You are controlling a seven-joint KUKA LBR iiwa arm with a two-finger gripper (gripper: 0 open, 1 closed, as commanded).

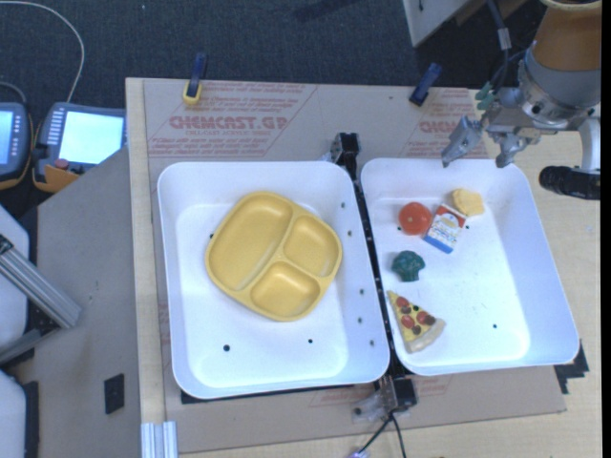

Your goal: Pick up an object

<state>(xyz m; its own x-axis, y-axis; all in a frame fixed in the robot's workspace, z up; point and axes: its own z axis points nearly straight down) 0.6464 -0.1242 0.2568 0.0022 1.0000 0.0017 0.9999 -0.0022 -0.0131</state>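
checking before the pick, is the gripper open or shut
Open: the gripper hangs above the right bin's far rim with its two fingers spread apart and nothing between them.

A dark blue-grey carpet (pixel 239 27) covers the floor around the bench. The bench top (pixel 286 117) is a tan board printed with reddish lettering, held at its far edge by a yellow clamp (pixel 194 88) and a blue clamp (pixel 425 83). At the left a lit tablet screen (pixel 88 136) sits near a thin white cable (pixel 67 27). An aluminium rail (pixel 36 280) lies at the lower left.
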